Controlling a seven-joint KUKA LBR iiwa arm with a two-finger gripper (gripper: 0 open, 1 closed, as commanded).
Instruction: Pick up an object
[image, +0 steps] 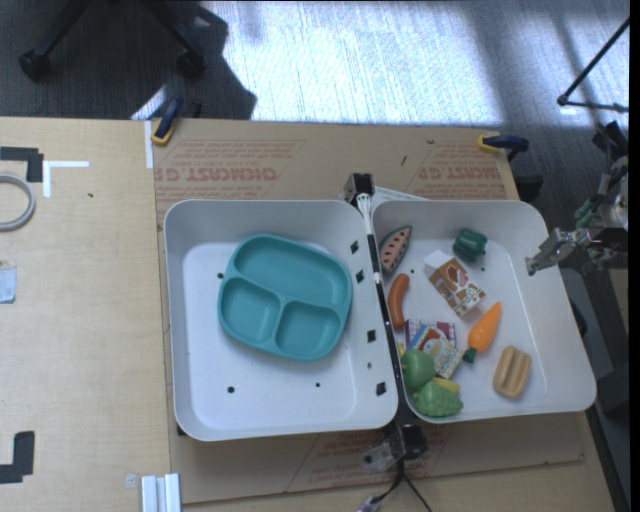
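Over at the right rim of the right-hand shallow white bin (560, 330) I see my grey metal two-finger gripper (545, 255), hanging above the rim with nothing between its fingers; it is small and blurred from here, so I cannot tell whether the jaws stand apart or together. Inside that bin lies a loose group of toy foods; a dark green plastic pepper (469, 244) near the far wall; a watermelon slice (394, 247) by the divider; an orange-red sausage (398, 299) just below it; a small printed white carton (457, 284) near the middle; an orange plastic carrot (484, 327) with a tan bread roll (511, 371) just beside it toward the near wall; a flat colourful printed packet (432, 340) touching what looks like a green pear (417, 368) and a leafy green vegetable (437, 399) in the near-left corner. Beside it, the left-hand white bin (190, 350) holds a teal three-compartment plastic tray (285, 297), lying flat; both bins rest on a brown cardboard sheet (250, 165) over the pale wooden bench (70, 330).
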